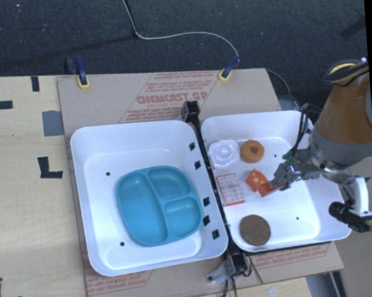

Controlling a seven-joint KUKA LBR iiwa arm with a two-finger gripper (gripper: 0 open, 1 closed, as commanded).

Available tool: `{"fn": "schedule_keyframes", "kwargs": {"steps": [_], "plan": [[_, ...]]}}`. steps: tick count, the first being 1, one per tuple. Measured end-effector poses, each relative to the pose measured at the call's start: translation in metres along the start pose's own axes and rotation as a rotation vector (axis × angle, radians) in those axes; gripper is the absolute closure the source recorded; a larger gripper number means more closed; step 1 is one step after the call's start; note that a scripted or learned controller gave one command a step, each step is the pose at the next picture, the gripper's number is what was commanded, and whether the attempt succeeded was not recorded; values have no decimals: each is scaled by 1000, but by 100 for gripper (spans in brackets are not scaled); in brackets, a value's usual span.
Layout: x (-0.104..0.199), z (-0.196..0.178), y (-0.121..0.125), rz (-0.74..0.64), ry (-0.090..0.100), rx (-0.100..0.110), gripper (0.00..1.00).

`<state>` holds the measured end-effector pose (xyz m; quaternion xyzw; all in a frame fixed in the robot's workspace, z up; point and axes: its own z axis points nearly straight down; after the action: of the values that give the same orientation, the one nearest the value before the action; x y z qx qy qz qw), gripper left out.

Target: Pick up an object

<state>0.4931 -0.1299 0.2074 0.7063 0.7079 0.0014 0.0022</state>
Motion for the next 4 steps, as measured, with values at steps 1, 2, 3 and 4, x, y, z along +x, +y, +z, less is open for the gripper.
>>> {"fn": "schedule_keyframes", "kwargs": {"steps": [1,2,3,4], "plan": [[-6,-61,-2,1,-1,0,100],[48,-62,15,-4,2,6,100],[93,-43,32,-2,1,8,100],[143,-45,48,-4,2,7,100]]}}
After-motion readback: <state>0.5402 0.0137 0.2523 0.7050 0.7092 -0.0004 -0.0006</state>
